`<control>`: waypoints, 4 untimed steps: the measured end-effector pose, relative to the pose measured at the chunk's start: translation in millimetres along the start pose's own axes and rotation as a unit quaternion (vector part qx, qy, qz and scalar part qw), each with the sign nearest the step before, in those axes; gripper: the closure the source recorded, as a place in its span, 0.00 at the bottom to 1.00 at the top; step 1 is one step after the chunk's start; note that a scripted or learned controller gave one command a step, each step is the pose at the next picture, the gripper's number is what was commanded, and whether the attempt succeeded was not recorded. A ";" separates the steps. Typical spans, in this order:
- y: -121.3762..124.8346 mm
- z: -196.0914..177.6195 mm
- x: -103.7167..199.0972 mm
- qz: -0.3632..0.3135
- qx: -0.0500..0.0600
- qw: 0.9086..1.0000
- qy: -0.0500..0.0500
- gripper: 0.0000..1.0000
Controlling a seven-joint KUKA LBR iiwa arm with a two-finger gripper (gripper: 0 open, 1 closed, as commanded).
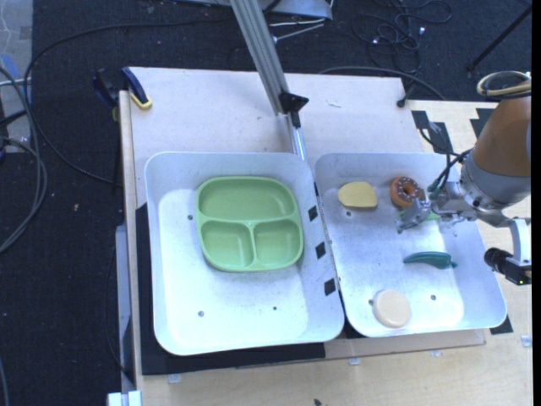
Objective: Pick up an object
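Note:
The right bin (pixel 372 252) holds several small objects. A yellow lump (pixel 357 195) lies at its back, with a brown frosted donut (pixel 407 191) beside it. A teal curved piece (pixel 429 260) rests in the middle right, and a pale round disc (pixel 392 308) sits near the front edge. My gripper (pixel 416 216) reaches in from the right and hangs low over the bin, just in front of the donut and behind the teal piece. It is small and partly blurred against the white floor.
The left bin (pixel 237 303) carries a green divided plate (pixel 250 222). A slanted metal pole (pixel 266 49) rises from between the bins at the back. The arm's grey body with its orange band (pixel 505 142) overhangs the right bin's right rim.

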State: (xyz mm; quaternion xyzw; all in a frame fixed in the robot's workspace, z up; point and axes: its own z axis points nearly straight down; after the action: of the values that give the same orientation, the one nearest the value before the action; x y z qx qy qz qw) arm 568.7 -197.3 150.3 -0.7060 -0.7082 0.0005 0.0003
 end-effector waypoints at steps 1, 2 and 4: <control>-0.5 53.6 0.9 0.001 0.001 1.000 0.000 0.00; 0.7 40.4 0.5 0.001 -0.001 1.000 0.000 1.00; 8.8 -78.2 5.1 0.000 -0.004 1.000 -0.001 1.00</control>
State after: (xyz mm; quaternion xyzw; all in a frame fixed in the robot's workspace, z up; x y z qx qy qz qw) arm 577.6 -192.1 228.5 -0.7061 -0.7081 -0.0013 -0.0030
